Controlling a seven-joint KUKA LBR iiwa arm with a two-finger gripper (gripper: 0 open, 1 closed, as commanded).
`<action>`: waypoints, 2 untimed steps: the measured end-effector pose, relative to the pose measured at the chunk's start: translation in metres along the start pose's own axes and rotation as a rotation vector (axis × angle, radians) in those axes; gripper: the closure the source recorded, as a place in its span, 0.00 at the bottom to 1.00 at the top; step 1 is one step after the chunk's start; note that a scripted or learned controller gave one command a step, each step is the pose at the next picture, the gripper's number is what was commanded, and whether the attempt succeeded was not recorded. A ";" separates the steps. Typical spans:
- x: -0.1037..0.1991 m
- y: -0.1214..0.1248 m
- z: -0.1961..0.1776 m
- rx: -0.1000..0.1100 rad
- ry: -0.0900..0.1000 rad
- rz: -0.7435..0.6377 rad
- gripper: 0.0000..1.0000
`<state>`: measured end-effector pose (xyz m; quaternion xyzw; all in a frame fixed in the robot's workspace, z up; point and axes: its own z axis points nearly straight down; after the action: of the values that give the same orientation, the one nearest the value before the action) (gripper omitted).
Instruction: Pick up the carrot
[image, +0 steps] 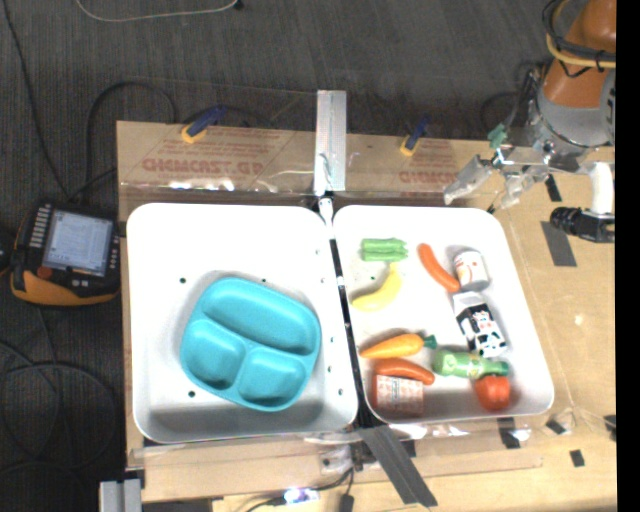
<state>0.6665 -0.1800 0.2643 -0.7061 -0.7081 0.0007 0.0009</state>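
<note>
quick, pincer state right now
Pincer: open, holding nothing, above the right bin's far corner, away from the carrot.

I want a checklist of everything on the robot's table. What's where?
Surface: wooden bench bearing two white bins, left bin and right bin.
Job's things: carrot with a green top lies in the right bin, untouched.
Clutter: teal divided tray in the left bin; banana, green pepper, tomato, small can and other toy food in the right bin.
Grippers: gripper hangs beyond the right bin's far corner, fingers spread, holding nothing.
Cables: black cables on the carpet at left.
Surroundings: handheld control pad on the dark carpet.
</note>
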 end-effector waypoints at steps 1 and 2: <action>0.005 0.002 0.026 0.001 -0.005 -0.066 0.00; 0.096 -0.060 0.083 0.002 0.001 0.183 0.00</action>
<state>0.6056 -0.0843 0.1817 -0.7678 -0.6406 0.0014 0.0019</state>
